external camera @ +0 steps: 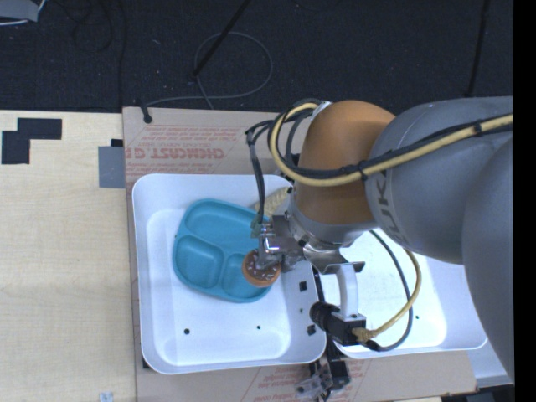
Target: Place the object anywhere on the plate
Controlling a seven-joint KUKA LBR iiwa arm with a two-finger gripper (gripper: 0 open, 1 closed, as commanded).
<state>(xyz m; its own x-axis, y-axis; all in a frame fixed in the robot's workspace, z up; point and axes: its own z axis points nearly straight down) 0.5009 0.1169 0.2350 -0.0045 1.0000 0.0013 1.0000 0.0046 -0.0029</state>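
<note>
A blue plate (209, 254) with divided compartments lies in the left white bin (167, 325), towards its back right. A small round brown object (260, 270) sits at the plate's right rim, over the blue surface. My gripper (268, 251) hangs directly above and against this object, its metal tip touching or nearly touching it from the back. The big orange wrist band (339, 166) and the grey arm cover most of the gripper body, so the contact between the gripper and the object is not clear.
The right bin (435, 316) is largely covered by the arm. A pale striped thing (273, 199) peeks out behind the plate, by the wrist. Black and yellow cables (394, 316) loop over the bins' shared wall. Cardboard (184, 145) lies under the bins.
</note>
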